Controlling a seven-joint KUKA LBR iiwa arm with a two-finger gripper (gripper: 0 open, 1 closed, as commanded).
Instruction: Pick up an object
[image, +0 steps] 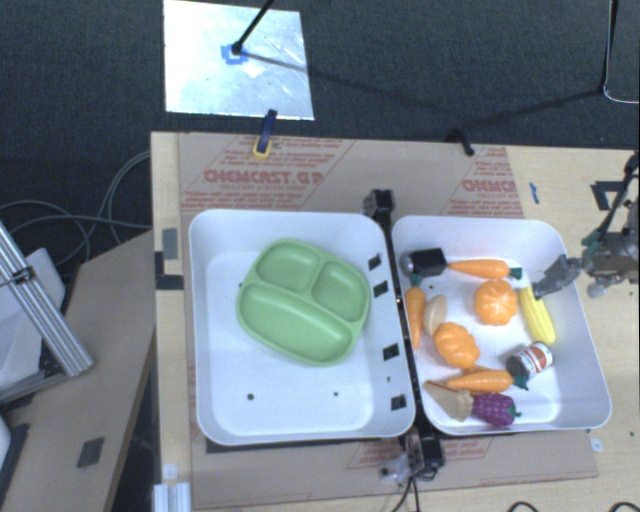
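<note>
- We are looking down on two shallow white plastic bins lying side by side on a brown printed cardboard sheet (340, 165) — the left bin (215, 400) and the right bin (585, 395) are touching along their inner walls
- In the left bin a pale green divided plastic plate (303, 300) is lying tilted, near the bin's middle
- The right bin is holding the toy food. An orange plastic carrot with a green tip (482, 268) is lying across its far part, just beside a small black block (427, 262) at the far left corner
- A round orange toy pumpkin (495, 302) is sitting below that carrot, and a yellow toy corn cob (537, 313) is lying just to its right, running lengthwise toward us
- A second orange pumpkin-like fruit (456, 344) is sitting near the bin's centre, touching a pale beige rounded piece (435, 314); a long orange carrot (414, 315) is lying along the left wall
- Toward the near edge we are seeing another orange carrot (479, 380), a tan wedge-shaped piece (451, 400), a purple toy grape bunch (494, 408) and a small can with a red and white label (531, 361)
- The grey two-finger gripper (556, 276) is reaching in from the right over the right bin's far right rim, its tip hovering close above the upper end of the corn cob. We cannot tell from this angle how its grasp stands, and we are seeing no object lifted off the bin floor
</note>
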